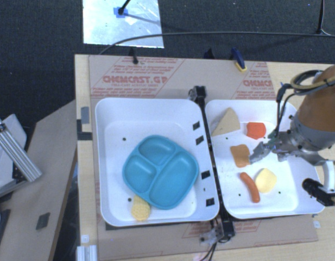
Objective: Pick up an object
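Note:
The right bin [289, 206] holds a tan wedge [227, 122], a red-orange block [256, 129], a brown slice [240, 155], an orange-red sausage [250, 186] and a pale yellow piece [266, 180]. My gripper [258, 153] hangs low over this bin, reaching in from the right. Its tip sits just right of the brown slice, below the red-orange block and above the yellow piece. Nothing shows between its fingers.
The left bin [110, 125] holds a blue divided plate [160, 171] and a small yellow corn-like piece [139, 208] at its front. A black divider [207, 156] runs between the bins. The arm's orange band [320, 109] stands over the right bin's far right side.

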`<state>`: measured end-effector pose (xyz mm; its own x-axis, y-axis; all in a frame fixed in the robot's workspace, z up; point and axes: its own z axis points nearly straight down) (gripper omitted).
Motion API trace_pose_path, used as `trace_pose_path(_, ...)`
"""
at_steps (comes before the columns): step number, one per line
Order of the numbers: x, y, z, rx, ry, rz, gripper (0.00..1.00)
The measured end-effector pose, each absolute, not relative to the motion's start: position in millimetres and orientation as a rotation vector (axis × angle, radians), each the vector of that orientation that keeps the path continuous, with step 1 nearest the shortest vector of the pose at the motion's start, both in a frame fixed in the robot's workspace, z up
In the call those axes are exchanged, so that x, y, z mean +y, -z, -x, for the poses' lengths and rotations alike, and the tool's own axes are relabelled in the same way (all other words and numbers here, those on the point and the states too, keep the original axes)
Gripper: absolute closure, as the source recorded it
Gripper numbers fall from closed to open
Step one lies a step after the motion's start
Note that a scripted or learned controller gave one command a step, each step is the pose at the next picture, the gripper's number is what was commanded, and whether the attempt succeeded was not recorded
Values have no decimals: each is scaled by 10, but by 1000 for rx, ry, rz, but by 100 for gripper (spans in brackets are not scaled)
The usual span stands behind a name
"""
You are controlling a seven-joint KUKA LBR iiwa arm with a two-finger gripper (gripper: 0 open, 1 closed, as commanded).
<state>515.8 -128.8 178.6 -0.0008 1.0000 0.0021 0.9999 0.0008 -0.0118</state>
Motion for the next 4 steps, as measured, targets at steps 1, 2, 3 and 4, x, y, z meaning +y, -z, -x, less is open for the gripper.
trace_pose_path(1,-1286,-1848,-5190,-2226,1,2218,0)
trace_pose_path(2,-1229,-1236,-5162,-2222,-2,2217,0)
trace_pose_path(3,-1229,-833,-5169,-2223,1,2221,0)
trace_pose_path(4,-1219,-962,-5184,-2225,7,2219,100)
